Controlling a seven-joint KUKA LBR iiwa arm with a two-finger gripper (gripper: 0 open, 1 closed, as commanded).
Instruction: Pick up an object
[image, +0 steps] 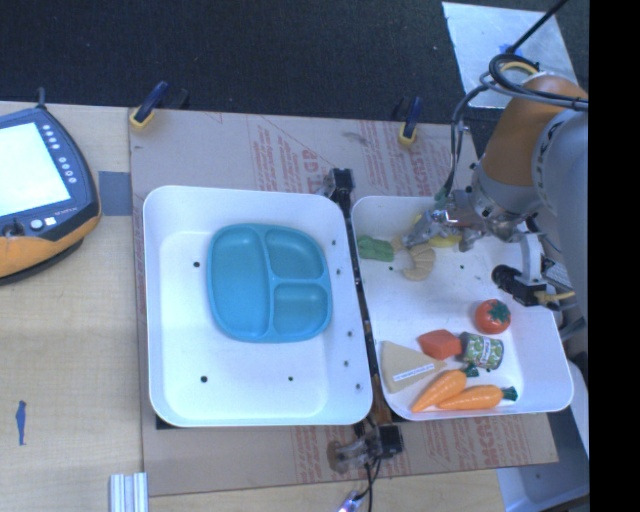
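Observation:
My gripper hangs over the far part of the right bin, reaching in from the right. Just below it lies a beige lump, and a small green piece lies to its left by the bin wall. A bit of yellow shows under the wrist. Nearer the front are a red tomato, a red-orange piece, a small green can, a pale cheese wedge and two carrots.
The left bin holds a blue divided plate. A tablet in an orange case lies at the far left of the bench. Clamps sit on the board's far edge. A black fitting juts over the right bin's right side.

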